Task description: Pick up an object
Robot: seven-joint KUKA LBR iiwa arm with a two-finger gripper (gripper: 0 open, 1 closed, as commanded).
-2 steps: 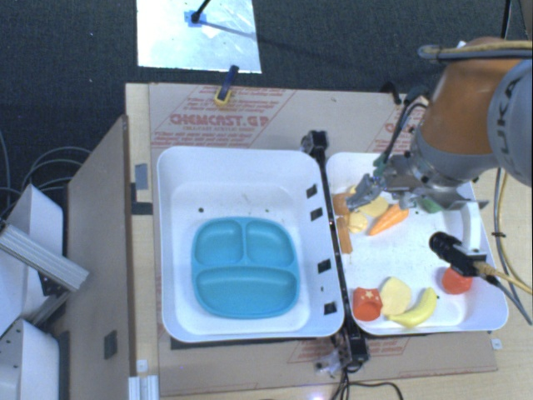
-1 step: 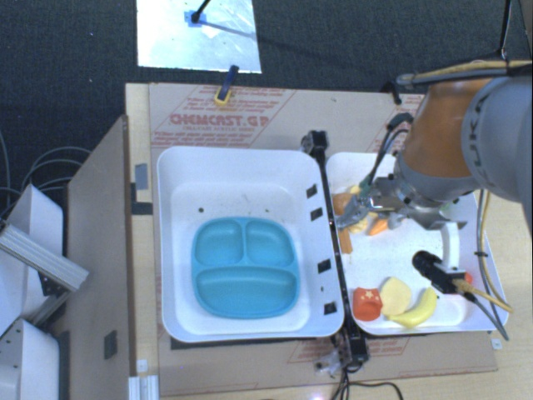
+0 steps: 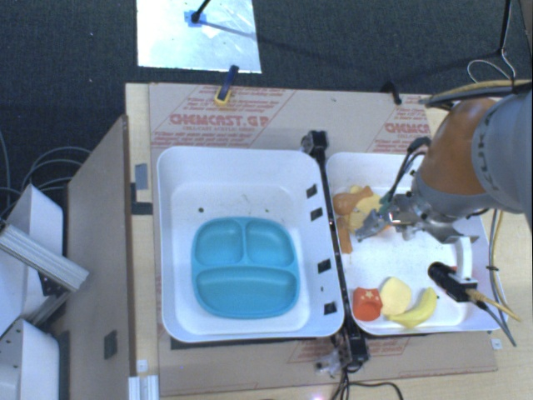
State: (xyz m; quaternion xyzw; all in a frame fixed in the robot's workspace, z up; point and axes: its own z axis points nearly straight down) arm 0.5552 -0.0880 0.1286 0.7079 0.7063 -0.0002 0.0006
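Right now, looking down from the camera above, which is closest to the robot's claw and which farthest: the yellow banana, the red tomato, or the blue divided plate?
From the gripper, in the right bin:
1. Red tomato, at the right bin's front edge.
2. Yellow banana, beside it further right; nearly as close as the tomato.
3. Blue divided plate, in the left bin, farthest.

Under me a brown bench board [image 3: 250, 115] is lying flat, its red lettering showing along the far edge. On it the left white bin [image 3: 179, 182] is sitting beside the right one [image 3: 391, 269], their rims touching along a black clip strip [image 3: 329, 223]. In the left bin a blue divided plate [image 3: 246, 267] is resting, near the bin's middle. A small yellow and blue clamp [image 3: 225, 90] is gripping the far edge of the board. Beyond it, on the dark carpet, a shiny silver sheet [image 3: 166, 23] is lying. Grey cables [image 3: 33, 173] are curling on the floor at the left.
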